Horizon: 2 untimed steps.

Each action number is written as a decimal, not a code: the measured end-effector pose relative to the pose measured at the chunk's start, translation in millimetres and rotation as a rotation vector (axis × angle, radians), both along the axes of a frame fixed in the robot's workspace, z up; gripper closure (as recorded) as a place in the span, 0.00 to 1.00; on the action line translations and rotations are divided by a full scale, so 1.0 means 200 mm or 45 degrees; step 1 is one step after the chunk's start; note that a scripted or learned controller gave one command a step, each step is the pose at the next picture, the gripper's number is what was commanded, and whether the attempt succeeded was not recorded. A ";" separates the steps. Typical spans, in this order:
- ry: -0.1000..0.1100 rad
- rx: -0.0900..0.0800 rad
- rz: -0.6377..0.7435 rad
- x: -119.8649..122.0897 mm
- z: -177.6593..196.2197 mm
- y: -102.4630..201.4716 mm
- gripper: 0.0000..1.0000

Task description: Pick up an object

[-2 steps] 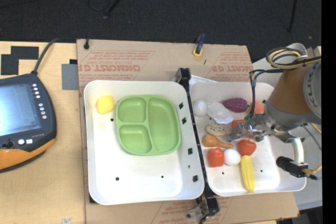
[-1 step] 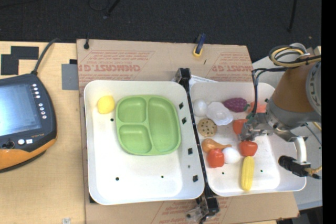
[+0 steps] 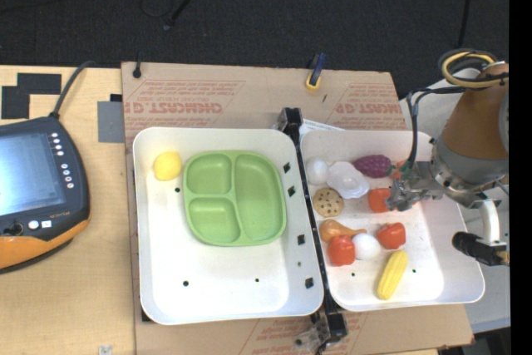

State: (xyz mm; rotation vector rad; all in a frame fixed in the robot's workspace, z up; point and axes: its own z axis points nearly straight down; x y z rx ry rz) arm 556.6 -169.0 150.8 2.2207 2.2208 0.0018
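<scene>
Pincer point(image 3: 402, 194) low in the right bin point(image 3: 449, 283), just right of a small red piece point(image 3: 380, 199); can't tell if it's released or clenched, or touching the piece. Same bin: purple grapes point(image 3: 373, 165) far side, clear crinkled plastic point(image 3: 346, 178), round cookie point(image 3: 328, 201), orange drumstick point(image 3: 335, 228), red pepper point(image 3: 341, 250), white egg point(image 3: 365, 245), tomato point(image 3: 391, 235), and a yellow corn cob point(image 3: 392, 273) near side. Left bin point(image 3: 216, 291): smooth green three-compartment tray point(image 3: 233, 198), with a lemon point(image 3: 167, 165) just left of it at the far-left corner. Both bins sit on cardboard on the desk point(image 3: 66, 287).
</scene>
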 end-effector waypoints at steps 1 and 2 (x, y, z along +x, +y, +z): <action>-0.002 -0.002 -0.003 0.00 0.27 -0.06 1.00; 0.001 0.000 -0.001 0.00 0.39 -0.07 1.00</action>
